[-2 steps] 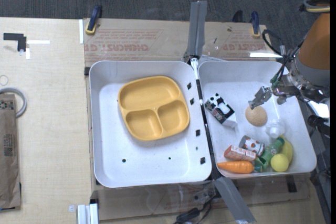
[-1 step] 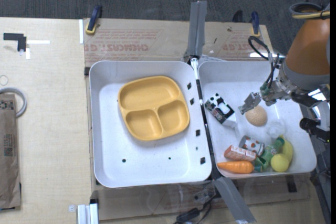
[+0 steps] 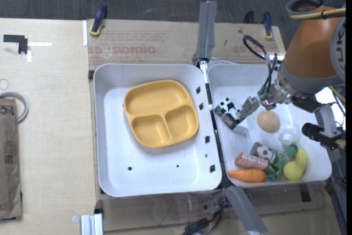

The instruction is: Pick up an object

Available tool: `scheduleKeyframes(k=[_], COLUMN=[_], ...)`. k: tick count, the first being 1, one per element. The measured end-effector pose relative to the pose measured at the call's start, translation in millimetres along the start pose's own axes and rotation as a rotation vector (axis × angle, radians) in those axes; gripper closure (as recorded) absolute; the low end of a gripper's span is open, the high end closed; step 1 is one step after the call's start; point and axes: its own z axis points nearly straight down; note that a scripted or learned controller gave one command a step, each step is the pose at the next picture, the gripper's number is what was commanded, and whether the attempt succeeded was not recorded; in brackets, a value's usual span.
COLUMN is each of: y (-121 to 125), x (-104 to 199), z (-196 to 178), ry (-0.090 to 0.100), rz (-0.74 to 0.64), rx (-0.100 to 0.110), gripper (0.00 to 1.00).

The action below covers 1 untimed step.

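The right bin (image 3: 220, 84) holds the loose items. A small black-and-white toy (image 3: 224, 108) lies at its left side. My gripper (image 3: 235, 117) reaches in from the right and sits low right against this toy, touching or nearly touching it. Just to the gripper's right rests a tan egg-shaped ball (image 3: 268, 121). Along the bin's front lie an orange carrot (image 3: 246, 175), a red-and-white packet (image 3: 254, 160), a green piece (image 3: 278, 165) and a yellow fruit (image 3: 295, 169). A clear plastic piece (image 3: 287, 136) sits behind the fruit.
The left bin (image 3: 110, 135) carries a yellow divided plate (image 3: 161, 113). A grey divider bar (image 3: 207, 36) runs between the bins at the back. The arm's orange band (image 3: 311, 47) hangs over the right bin's far right corner. Cardboard (image 3: 143, 41) lies behind the bins.
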Motion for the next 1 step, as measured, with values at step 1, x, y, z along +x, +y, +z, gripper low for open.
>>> scheduleKeyframes(k=[1], y=[54.0], x=[-2.1], z=[0.6], ry=[-0.002], rz=[0.405], rx=[0.001], gripper=[0.0])
